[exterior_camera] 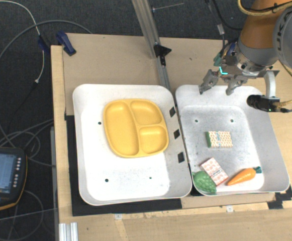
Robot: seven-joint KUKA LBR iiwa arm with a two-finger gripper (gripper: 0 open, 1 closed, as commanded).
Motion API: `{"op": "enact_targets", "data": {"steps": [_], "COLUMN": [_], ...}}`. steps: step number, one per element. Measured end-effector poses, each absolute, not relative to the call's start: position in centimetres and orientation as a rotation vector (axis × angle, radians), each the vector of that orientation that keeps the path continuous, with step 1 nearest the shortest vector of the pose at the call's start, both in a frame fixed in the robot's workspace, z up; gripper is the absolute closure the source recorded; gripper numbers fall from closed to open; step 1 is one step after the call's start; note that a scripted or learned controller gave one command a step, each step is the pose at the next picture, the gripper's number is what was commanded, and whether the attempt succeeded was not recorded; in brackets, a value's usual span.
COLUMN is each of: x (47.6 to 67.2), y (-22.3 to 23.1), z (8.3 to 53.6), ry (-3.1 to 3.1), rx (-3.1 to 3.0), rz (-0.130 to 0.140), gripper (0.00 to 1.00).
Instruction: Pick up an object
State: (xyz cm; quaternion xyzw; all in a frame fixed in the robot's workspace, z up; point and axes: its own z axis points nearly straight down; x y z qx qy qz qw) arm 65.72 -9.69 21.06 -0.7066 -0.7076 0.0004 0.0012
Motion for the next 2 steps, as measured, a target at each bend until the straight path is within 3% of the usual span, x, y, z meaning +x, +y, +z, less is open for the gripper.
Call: {"op": "enact_targets", "data": {"steps": [2], "x": [65.8], "y": [-9.7], "z": [12.2], "ry": [-2.218], "rx": [-2.216], "rz": [0.007], "gripper": [0.00]}}
